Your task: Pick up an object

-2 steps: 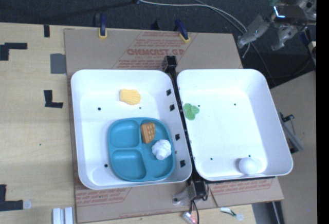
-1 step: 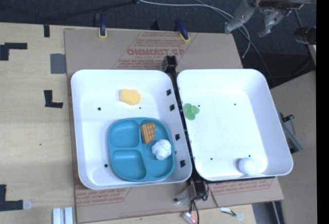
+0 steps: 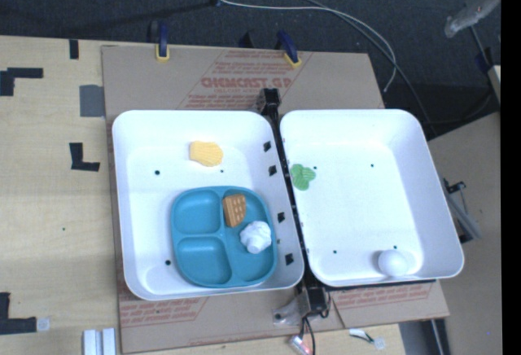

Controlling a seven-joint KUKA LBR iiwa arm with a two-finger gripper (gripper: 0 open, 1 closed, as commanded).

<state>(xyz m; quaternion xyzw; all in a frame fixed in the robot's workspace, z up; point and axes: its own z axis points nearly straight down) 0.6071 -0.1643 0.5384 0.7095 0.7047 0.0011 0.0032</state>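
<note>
Objects to choose from lie in both bins, and none is lifted yet, so I judge the pick to be at its very start, with the approach not begun. I place everything from the blue tray (image 3: pixel 221 237), which sits at the near end of the left bin (image 3: pixel 122 182). A brown ridged piece (image 3: pixel 234 209) lies in the tray's upper right compartment. A white crumpled lump (image 3: pixel 256 237) rests just below it, over the tray's right side. A yellow piece (image 3: pixel 206 152) lies beyond the tray on the bin floor, apart from it. To the tray's right, across the wall between the bins, a green piece (image 3: pixel 303 177) sits close against that wall in the right bin (image 3: pixel 423 182). A white ball (image 3: pixel 394 262) lies well to the tray's right, in that bin's near corner.

Far up and right of the tray, off the bench, is a blurred grey shape that I take for the gripper (image 3: pixel 470 10); I cannot tell its state. The next move calls for choosing one target, and I would take the yellow piece, since it stands clear of walls and neighbours.
</note>
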